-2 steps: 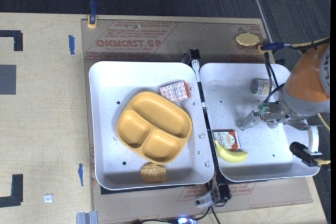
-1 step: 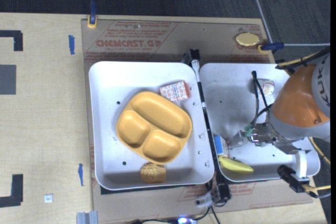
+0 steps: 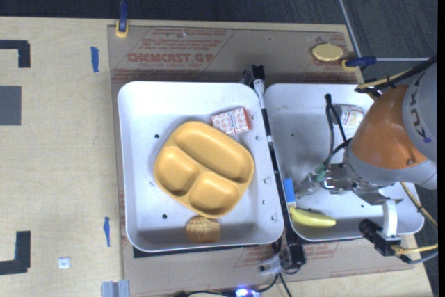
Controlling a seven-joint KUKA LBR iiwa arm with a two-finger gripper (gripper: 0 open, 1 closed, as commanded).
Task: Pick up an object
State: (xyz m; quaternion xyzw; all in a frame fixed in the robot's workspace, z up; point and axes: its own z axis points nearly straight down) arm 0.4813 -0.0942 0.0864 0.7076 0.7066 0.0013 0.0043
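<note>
Arm low over the right bin, nothing lifted yet.

Nearest you in the left bin (image 3: 132, 149) sits a small tan woven ball (image 3: 202, 227), touching the near edge of the big yellow divided tray (image 3: 203, 167); a red-and-white packet (image 3: 231, 120) lies just beyond the tray. In the right bin (image 3: 299, 115), a banana (image 3: 312, 218) rests at the near-left corner, and the gripper (image 3: 321, 179) hangs just beyond it, not on it. You cannot tell from here whether its tips are apart or together. I judge this the approach step. Next you would need to come nearer, centre over the banana and descend. A pale wrapped item (image 3: 350, 116) lies at the far side.
</note>
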